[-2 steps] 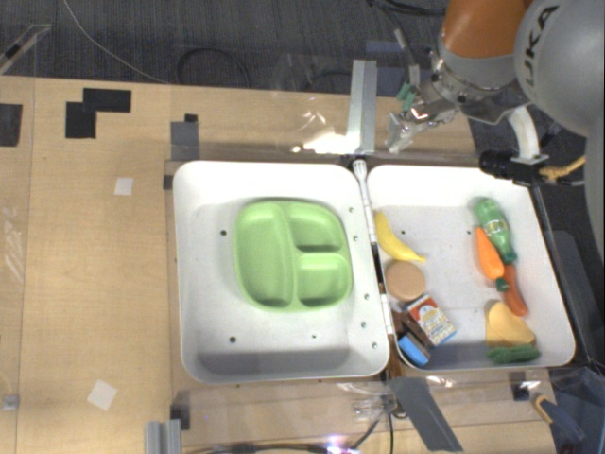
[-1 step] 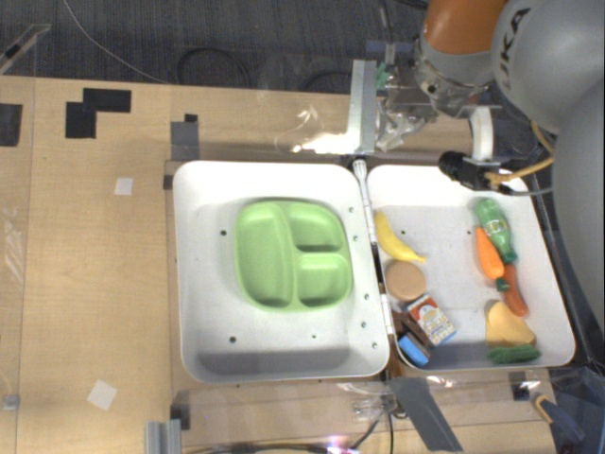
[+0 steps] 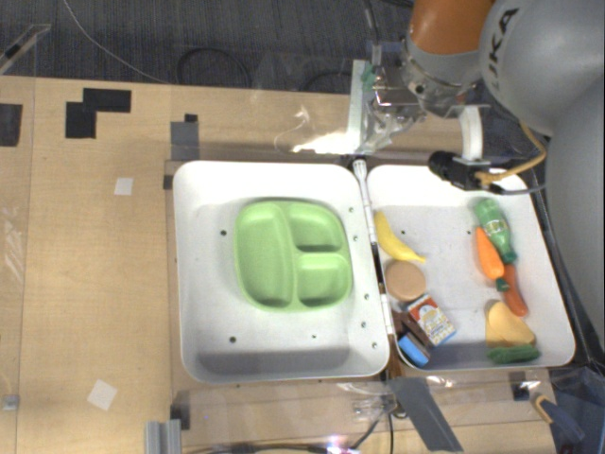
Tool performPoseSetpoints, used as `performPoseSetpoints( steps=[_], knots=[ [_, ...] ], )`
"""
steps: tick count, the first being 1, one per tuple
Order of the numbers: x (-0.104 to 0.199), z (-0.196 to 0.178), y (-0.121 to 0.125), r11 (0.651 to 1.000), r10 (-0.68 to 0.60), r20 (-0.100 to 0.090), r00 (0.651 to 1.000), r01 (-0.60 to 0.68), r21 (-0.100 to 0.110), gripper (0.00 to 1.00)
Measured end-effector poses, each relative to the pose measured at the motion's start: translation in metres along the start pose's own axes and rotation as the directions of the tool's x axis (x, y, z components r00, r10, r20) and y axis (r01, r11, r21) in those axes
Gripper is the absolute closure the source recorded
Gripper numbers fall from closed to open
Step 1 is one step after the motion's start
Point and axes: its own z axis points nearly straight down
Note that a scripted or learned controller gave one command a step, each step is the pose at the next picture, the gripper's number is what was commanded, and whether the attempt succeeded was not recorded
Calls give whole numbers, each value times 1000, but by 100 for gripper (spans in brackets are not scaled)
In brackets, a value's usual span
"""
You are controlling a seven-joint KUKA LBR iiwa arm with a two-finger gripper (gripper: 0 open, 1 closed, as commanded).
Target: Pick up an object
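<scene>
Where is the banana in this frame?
The banana lies in the right bin, along its left wall, just above the round tan disc and across the divider from the green tray.

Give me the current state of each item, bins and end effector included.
End effector: raised beyond the bins' far edge, nothing visibly held.
Green tray: flat in left bin.
Banana: lying in right bin.
Green bottle: on its side.
Carrot: lying beside bottle.

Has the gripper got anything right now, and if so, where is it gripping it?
Nothing is held. The gripper hangs beyond the far edge of the bins with nothing between its fingers; the banana and carrot lie in the right bin.
</scene>
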Motion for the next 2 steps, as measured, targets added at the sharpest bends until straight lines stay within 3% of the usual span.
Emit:
performPoseSetpoints(
  steps=[1,2],
  knots=[
    [-52,-12,-5,989,150,2,989,-150,1,100],
    [-43,2,-4,930,368,1,930,-368,3,100]
  ],
)
